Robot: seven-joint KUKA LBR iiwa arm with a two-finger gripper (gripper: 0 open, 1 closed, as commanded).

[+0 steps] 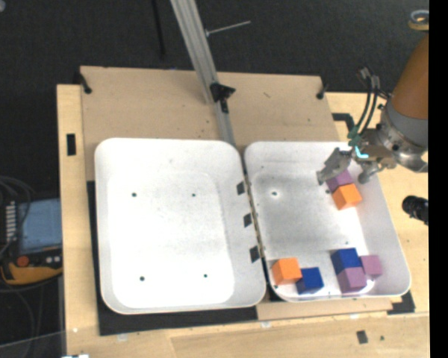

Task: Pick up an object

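Note:
My gripper (349, 171) hovers over the upper right part of the right bin (299, 222). Its two grey fingers (329, 173) are spread apart, so it is open. A small purple block (341, 180) lies between and just below the fingers, and I cannot tell whether they touch it. An orange block (349, 196) sits against the purple one on its near side.
Along the right bin's front edge lie an orange block (287, 269), a blue block (310, 280), a second blue block (346, 259), a purple block (352, 279) and a paler purple block (371, 265). The left bin (172, 222) adjoins it. A slanted metal rail (198, 43) rises behind.

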